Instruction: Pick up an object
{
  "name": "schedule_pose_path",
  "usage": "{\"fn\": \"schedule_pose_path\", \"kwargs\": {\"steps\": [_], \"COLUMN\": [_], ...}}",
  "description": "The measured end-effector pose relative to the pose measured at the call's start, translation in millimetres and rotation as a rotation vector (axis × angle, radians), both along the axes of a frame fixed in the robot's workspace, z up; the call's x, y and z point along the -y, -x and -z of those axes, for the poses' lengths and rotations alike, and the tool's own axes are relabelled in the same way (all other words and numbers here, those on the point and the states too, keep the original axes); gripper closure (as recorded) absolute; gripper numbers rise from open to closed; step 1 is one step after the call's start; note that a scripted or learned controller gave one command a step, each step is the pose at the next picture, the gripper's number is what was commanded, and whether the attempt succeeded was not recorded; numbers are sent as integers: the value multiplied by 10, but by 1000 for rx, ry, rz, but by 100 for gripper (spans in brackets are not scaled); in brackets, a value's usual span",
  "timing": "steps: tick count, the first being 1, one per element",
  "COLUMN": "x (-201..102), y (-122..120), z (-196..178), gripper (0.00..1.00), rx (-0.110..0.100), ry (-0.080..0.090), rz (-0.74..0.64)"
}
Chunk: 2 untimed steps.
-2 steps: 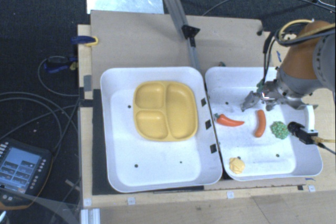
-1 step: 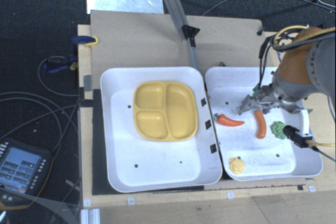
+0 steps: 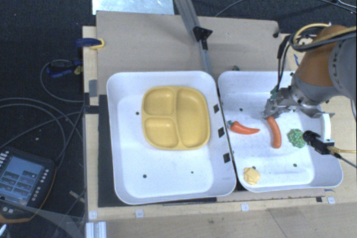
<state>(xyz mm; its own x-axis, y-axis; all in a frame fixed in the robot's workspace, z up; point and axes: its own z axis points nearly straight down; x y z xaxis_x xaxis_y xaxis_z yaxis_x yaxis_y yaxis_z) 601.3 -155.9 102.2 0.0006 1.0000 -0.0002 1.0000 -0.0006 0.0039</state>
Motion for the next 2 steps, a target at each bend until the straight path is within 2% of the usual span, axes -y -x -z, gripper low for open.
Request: {"fn": "schedule_pose_path", "kwargs": {"steps": [2], "x": [-33], "y": [-123], "z": [-1154], "gripper": [100], "rx": [4], "ry": [1], "rz": [-8]}}
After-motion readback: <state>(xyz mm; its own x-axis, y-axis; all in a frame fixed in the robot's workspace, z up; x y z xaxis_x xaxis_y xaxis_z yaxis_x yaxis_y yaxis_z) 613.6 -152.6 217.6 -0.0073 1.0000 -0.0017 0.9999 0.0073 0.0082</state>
